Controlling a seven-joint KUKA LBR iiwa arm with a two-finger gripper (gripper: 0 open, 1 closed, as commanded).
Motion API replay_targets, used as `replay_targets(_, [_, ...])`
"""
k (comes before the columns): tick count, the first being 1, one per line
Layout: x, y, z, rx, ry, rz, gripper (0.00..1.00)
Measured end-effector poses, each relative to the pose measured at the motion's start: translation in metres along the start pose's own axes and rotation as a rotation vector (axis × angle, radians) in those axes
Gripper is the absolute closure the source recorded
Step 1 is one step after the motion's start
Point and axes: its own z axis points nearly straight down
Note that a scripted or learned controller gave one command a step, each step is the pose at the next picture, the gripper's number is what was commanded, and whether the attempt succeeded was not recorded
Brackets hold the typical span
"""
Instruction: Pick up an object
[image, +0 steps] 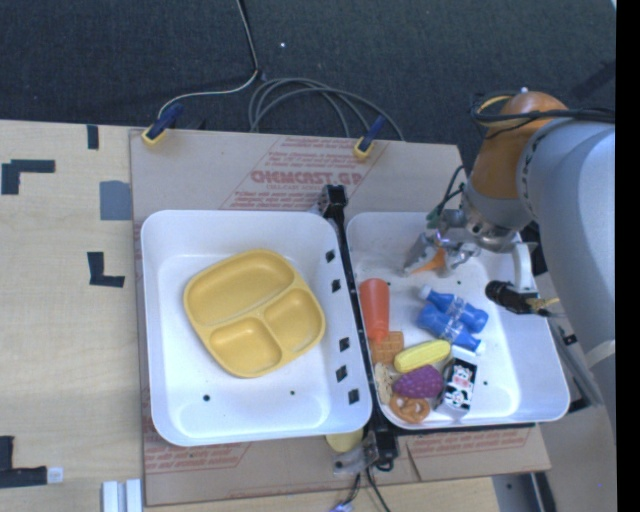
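Your fingers (437, 256) look clamped on a small orange piece (432, 264); lift straight up, clear of the blue plastic toy (452, 317) just below them.

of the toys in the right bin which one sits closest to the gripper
The blue toy, just below the gripper; the others lie farther along the bin's lower-left side.

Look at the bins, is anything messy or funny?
Nothing looks broken or spilled. The toys are just heaped together along the near side of the right bin, while the yellow tray lies alone in the left bin, turned askew.
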Motion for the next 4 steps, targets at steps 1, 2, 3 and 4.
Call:
replay_targets(1, [0.085, 0.005, -0.102, -0.058, -0.001, -0.018, 1.0])
replay_targets(2, [0.079, 0.002, -0.095, -0.048, -0.003, -0.011, 0.0])
replay_targets(3, [0.007, -0.015, 0.002, -0.038, -0.005, -0.003, 0.0])
replay_targets(4, [-0.043, -0.006, 0.004, -0.045, 0.001, -0.008, 0.0])
